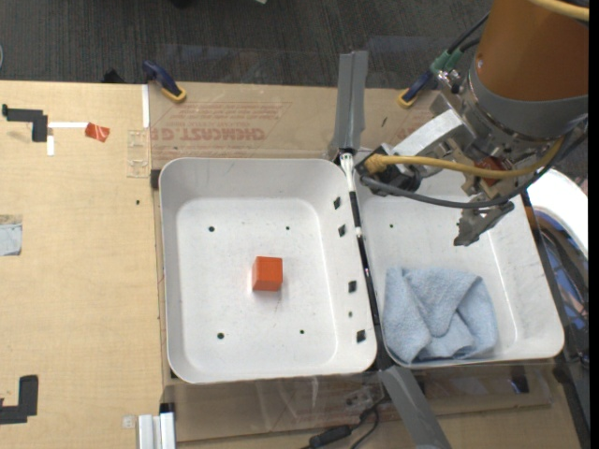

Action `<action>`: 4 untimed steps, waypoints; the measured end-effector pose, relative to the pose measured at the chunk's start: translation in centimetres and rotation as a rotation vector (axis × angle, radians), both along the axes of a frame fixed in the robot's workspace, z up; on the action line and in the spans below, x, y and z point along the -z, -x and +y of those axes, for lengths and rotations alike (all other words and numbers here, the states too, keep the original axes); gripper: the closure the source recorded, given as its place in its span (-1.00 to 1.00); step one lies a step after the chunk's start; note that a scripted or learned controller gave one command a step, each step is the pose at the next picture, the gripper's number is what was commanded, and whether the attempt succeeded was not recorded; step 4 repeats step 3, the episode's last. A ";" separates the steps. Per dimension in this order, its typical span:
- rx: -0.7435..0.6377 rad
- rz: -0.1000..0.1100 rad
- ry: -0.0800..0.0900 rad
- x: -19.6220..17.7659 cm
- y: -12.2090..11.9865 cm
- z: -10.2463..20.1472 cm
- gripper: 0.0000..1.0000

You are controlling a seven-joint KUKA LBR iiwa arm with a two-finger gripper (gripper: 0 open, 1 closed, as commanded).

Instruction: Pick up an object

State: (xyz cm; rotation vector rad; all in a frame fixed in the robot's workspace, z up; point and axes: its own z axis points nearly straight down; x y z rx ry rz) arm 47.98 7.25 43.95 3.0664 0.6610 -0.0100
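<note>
An orange-red cube [267, 274] is seen on the floor of the left bin [187, 344], slightly toward the near edge from the middle and well apart from every wall. It stands flat and alone, with nothing touching it.

In the right bin [547, 340], a crumpled light-blue cloth [440, 314] is bunched into the near part, reaching almost to the near edge and lying close to the wall shared with the left bin.

The gripper [479, 224] is held above the far right part of the right bin, beyond the cloth and apart from it, well away from the cube. Nothing is seen between its fingers; whether they are spread or pressed together cannot be told from this angle. A yellow cable [421, 163] and dark hoses are draped from the wrist across the far edge of the right bin.
</note>
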 end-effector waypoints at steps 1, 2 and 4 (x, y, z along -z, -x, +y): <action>-0.175 0.003 -0.001 8.1 -3.1 7.5 -1.00; -0.027 -0.001 0.001 0.0 -1.6 5.9 -1.00; 0.226 -0.005 0.003 0.0 -1.3 9.2 -1.00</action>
